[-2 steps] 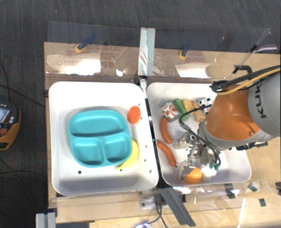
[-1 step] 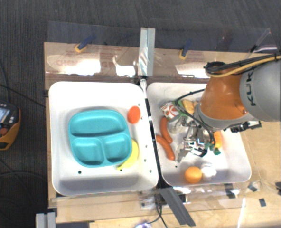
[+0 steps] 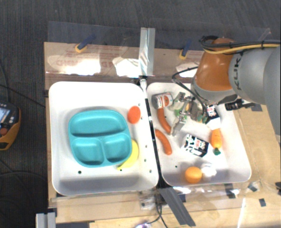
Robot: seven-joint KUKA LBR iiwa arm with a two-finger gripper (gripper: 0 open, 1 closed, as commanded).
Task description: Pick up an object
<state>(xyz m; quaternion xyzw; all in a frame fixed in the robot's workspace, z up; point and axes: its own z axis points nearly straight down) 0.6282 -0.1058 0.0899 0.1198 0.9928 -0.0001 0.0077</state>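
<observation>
Far to the left of my gripper (image 3: 184,112), in the other shallow white plastic bin (image 3: 60,141), lies a glossy teal plastic plate with three compartments (image 3: 100,137), with a smooth yellow banana-like piece (image 3: 131,156) tucked under its near corner and a small round orange ball (image 3: 134,114) beside its far corner; none of that concerns me now. I am low in the right-hand white bin (image 3: 240,170), and I judge the step in hand to be the reach and close on a thing, with nothing lifted yet. Just to my left lie two slim, shiny orange-red sausage shapes, the upper sausage (image 3: 164,121) close under my fingers and the lower sausage (image 3: 164,143) nearer the camera; a small red-labelled can (image 3: 162,100) lies left and beyond me. My metal fingers sit in a clutter of cables and parts, so I cannot tell whether they are open or closed, and I see nothing clearly between them. The upper sausage seems the likeliest target; it looks smooth, rounded and apt to roll, so my next move calls for straddling its width squarely before closing. Nearer the camera, slightly right, lies a black-and-white printed carton (image 3: 195,145), beyond it a toy carrot (image 3: 217,140), and nearest the rim a matte orange fruit (image 3: 193,175).
</observation>
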